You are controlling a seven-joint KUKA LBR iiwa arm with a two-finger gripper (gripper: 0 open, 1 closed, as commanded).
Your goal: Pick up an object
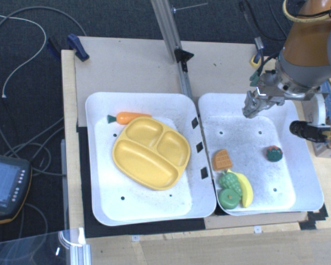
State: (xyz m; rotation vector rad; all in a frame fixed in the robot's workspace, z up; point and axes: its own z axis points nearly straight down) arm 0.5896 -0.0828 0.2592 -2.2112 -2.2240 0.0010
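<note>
From my remote seat I see the arm [309, 37] cut off at the top right, and its gripper [254, 106] is a small grey blur above the right bin [298, 203]; I cannot tell how far the fingers are parted, and nothing is visible between them. Within that bin, a green and red round object [274, 153] lies toward the right wall (too small to identify). At the bin's near left corner cluster a waffle-like brown piece [222, 160], green grapes [229, 179], a yellow banana [245, 189] and a green apple [228, 197], touching one another. Left of that bin, the other bin [99, 203] holds a yellow divided plate [151, 152] and a carrot [129, 116].
</note>
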